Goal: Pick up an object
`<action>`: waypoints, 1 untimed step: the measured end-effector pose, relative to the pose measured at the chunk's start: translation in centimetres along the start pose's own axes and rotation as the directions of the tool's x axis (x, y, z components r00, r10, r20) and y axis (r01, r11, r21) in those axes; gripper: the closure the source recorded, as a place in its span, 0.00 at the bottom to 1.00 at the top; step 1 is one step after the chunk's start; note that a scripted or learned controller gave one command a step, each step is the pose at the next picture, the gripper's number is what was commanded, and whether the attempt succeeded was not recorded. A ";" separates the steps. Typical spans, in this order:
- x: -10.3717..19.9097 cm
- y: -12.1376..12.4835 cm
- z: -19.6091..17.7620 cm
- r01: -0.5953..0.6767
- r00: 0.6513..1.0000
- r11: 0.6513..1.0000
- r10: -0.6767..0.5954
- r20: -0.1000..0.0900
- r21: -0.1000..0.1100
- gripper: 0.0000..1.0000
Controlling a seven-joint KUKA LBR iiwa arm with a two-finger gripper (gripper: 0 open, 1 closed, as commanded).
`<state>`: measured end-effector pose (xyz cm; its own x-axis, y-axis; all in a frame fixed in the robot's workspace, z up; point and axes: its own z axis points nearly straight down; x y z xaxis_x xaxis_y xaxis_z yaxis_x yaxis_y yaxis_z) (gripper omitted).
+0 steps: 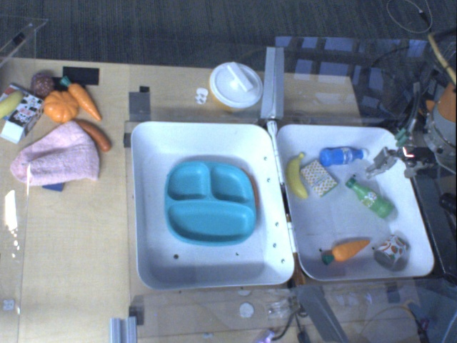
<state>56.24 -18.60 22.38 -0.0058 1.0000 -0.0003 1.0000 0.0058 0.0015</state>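
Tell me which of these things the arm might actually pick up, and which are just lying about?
For the job, in the right bin: banana, blue bottle, green bottle, carrot, patterned block.

Lying about: blue tray, pink cloth, white lid, toy pumpkin.

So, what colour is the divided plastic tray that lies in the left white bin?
The divided plastic tray is light blue, turquoise; the camera view shows it clearly.

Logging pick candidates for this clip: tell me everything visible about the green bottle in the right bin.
The green bottle is small, translucent green, plastic-looking, with a pale cap end. It lies on its side, slanted, cap toward the upper left, on the floor of the right bin near its right wall. Nothing visibly touches it; the tool sits just above it.
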 end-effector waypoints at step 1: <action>-1.6 5.2 13.1 0.035 0.999 0.999 -0.035 0.002 -0.005 0.00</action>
<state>61.43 -20.22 9.33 -0.0410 0.9992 -0.0025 0.9991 0.0410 0.0070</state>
